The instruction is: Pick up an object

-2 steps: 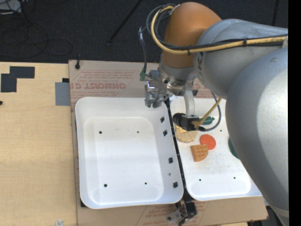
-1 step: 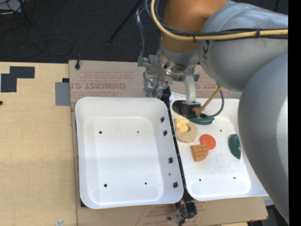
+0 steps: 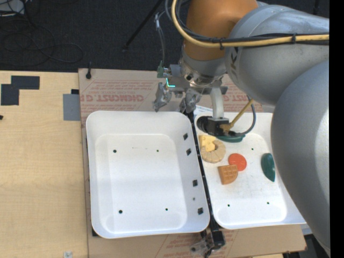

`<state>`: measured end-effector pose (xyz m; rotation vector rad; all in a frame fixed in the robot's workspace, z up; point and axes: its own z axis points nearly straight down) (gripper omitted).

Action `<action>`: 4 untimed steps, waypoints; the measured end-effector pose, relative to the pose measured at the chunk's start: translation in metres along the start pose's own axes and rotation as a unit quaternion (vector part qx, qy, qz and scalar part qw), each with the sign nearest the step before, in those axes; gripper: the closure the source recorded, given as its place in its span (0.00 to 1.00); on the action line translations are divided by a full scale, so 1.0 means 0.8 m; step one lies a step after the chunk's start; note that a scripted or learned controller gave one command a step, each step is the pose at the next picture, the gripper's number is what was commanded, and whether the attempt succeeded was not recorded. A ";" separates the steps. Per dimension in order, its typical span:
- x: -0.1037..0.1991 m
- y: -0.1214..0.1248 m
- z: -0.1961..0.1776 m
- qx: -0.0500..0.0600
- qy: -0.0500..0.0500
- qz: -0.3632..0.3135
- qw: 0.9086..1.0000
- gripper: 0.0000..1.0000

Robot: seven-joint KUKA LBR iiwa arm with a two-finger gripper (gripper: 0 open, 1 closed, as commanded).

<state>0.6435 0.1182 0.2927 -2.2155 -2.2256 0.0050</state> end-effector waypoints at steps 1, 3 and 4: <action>0.048 -0.026 0.070 0.003 0.000 0.001 1.000 0.00; 0.150 0.001 0.174 0.000 0.001 0.000 1.000 0.00; 0.157 0.000 0.224 0.002 0.000 0.000 1.000 0.00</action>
